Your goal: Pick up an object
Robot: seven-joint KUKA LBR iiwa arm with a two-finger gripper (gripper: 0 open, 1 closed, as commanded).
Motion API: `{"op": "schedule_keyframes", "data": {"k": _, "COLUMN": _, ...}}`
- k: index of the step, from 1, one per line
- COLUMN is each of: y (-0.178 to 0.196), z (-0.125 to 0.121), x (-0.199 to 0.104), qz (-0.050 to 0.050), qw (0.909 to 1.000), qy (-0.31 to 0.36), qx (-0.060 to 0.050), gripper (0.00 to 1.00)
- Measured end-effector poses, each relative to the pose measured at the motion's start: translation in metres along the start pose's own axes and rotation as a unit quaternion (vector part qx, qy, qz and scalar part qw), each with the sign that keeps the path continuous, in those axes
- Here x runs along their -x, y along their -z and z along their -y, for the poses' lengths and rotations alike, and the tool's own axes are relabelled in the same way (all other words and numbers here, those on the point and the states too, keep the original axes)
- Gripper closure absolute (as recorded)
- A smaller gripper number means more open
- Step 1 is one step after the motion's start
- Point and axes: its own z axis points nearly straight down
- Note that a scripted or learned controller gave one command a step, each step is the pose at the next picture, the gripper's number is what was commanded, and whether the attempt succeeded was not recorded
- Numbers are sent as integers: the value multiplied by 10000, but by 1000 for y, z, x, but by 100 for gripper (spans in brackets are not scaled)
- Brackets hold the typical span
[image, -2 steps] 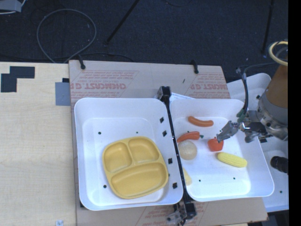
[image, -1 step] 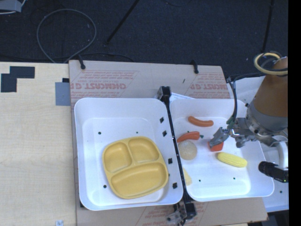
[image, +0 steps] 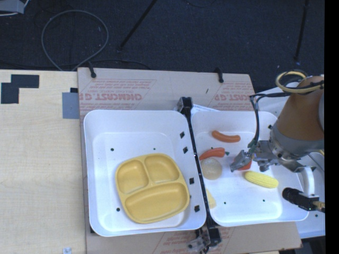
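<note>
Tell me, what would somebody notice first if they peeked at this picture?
Probably the big yellow tray with three sections, lying in the left bin. Next the toy food in the right bin: a hot dog near the back, a corn cob toward the front, a pale ball by the divider. The arm leans in from the right, its gripper down among the food beside something red.

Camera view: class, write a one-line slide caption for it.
Gripper low in the right bin among toy foods, near the corn; yellow divided plate in the left bin.
</note>
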Motion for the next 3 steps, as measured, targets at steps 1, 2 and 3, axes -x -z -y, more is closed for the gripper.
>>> {"op": "schedule_keyframes", "data": {"k": 1, "y": -64, "z": 2, "x": -2, "qz": -5, "qw": 10000, "qy": 2, "qx": -6, "gripper": 0}}
{"op": "schedule_keyframes", "data": {"k": 2, "y": -51, "z": 1, "x": 0, "qz": 0, "qw": 10000, "qy": -24, "qx": 10, "gripper": 100}}
{"op": "schedule_keyframes", "data": {"k": 3, "y": 11, "z": 4, "x": -1, "qz": 11, "qw": 10000, "qy": 7, "qx": 49, "gripper": 100}}
